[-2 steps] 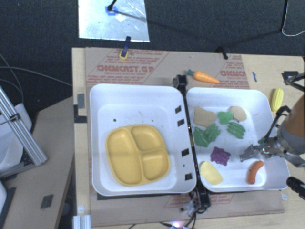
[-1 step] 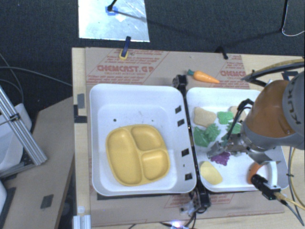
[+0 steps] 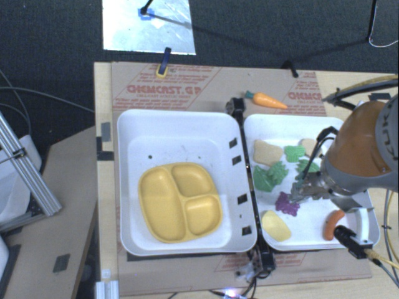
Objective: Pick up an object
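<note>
In the right bin (image 3: 312, 240), the gripper (image 3: 298, 190) sits low over the toy food, just right of the purple piece (image 3: 287, 204) and below the green leafy piece (image 3: 269, 177); whether its fingers are spread or closed cannot be told, and nothing is seen between them. The arm (image 3: 361, 145) enters from the right and covers the bin's right side. Items are crowded here: a beige slab (image 3: 268, 152) near the upper left, a second green piece (image 3: 294, 152) beside it, a yellow lump (image 3: 275, 225) near the front left corner, and an orange sausage (image 3: 331, 224) near the front wall. Bare floor shows between the yellow lump and the sausage, along the front edge. The left bin (image 3: 181, 126) holds a yellow divided tray (image 3: 179, 200) set toward its front left; the rear strip and right side are bare. The two bins meet at a dark clipped seam (image 3: 248, 185). A carrot (image 3: 268, 99) lies outside, on the printed board (image 3: 187, 83) behind the right bin. A blue and yellow tool (image 3: 164, 63) lies at the board's rear edge. Beyond is dark carpet (image 3: 268, 17) with a shiny square sheet (image 3: 148, 17); a metal frame (image 3: 25, 167) stands at the left.
</note>
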Available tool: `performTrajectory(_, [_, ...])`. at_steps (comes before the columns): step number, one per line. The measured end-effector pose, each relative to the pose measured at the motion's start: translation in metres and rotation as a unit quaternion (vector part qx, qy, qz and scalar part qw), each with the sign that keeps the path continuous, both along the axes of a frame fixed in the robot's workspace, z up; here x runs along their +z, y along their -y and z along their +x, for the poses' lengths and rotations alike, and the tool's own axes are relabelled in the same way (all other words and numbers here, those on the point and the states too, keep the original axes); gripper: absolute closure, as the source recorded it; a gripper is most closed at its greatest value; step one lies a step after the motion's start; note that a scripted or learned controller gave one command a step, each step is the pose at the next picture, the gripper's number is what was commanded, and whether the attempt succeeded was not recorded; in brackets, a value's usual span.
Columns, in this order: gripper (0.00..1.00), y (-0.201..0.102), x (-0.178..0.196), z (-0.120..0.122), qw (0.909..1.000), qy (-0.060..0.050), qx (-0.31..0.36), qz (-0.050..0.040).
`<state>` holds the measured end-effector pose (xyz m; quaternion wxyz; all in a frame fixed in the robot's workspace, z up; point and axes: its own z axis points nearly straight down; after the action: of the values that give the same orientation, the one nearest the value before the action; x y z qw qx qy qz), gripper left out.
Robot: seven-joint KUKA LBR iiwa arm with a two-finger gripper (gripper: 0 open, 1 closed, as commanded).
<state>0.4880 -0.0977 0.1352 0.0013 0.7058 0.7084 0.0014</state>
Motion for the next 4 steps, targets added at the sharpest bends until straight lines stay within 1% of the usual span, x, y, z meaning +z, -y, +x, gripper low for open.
performTrajectory(1, [0.0,0.0,0.0,0.0,1.0,0.0,0.0,0.0001])
performTrajectory(2, [1.0,0.0,0.01,0.001,1.0,0.001,0.0,0.0002])
performTrajectory(3, [0.0,0.0,0.01,0.001,1.0,0.001,0.001,0.0002])
performTrajectory(4, [0.0,-0.012,0.073,0.0,1.0,0.001,0.001,-0.0005])
